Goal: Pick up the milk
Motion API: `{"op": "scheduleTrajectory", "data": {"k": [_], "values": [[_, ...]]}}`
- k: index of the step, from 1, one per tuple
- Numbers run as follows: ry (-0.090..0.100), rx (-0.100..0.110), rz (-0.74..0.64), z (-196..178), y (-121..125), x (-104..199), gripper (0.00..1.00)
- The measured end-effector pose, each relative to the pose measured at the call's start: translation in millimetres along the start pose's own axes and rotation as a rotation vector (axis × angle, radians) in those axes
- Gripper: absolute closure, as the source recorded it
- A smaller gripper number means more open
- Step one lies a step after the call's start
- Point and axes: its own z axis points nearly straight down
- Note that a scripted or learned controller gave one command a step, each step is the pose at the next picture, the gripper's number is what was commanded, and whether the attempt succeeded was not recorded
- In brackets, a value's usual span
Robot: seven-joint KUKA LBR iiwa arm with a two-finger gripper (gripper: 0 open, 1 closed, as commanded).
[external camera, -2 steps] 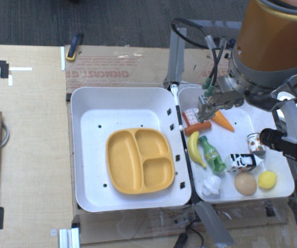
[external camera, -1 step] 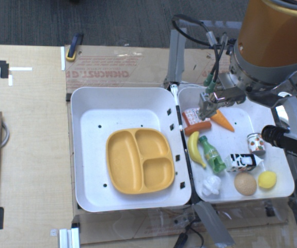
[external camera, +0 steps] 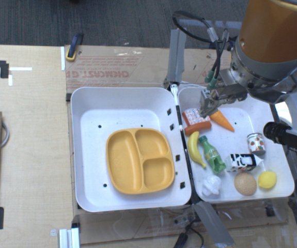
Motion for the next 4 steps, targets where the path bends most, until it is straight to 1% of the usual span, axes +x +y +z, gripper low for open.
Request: {"op": "scheduleTrajectory", "data": {"k": [4], "values": [[-0.008, 0.013, -0.006, -30, 8, -1, 1.0]]}}
